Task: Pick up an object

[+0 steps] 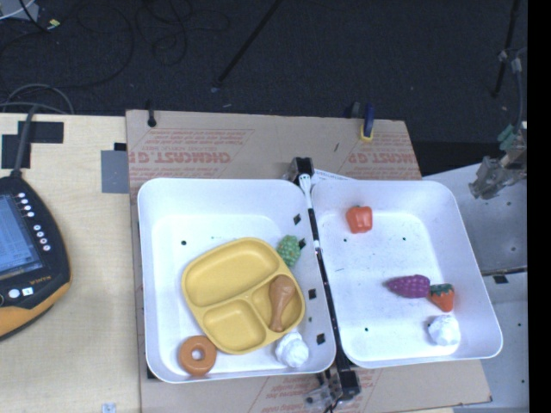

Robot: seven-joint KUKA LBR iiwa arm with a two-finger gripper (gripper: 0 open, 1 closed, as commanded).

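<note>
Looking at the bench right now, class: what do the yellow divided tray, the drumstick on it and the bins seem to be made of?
Yellow tray: probably moulded plastic, smooth with a soft sheen and rounded compartment walls. Drumstick: likely toy plastic or rubber, uniform brown with a glossy highlight. Bins: apparently thin white plastic, matte to slightly glossy, with rounded formed corners; the material stays a guess from this view.

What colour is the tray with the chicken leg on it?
Yellow. The tray shows best in the camera view, in the left bin.
</note>
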